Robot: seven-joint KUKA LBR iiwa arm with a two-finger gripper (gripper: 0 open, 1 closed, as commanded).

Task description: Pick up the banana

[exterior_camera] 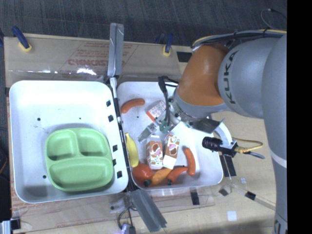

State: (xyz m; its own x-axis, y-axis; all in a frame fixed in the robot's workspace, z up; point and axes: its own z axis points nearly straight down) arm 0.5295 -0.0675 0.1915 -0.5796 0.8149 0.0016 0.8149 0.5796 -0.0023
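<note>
We are hovering our gripper (157, 128), finger state impossible to tell, just right of the banana (131, 150), which is lying lengthwise along the right bin's (214, 177) left wall.

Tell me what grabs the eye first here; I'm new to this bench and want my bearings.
The big grey arm with its orange band dominates, reaching in from the right over the right-hand white bin. Beneath it lies a jumble of toy food: a yellow banana against the bin's left wall, two small cartons and orange-red sausages. In the left-hand white bin sits a pale green divided plate.
</note>
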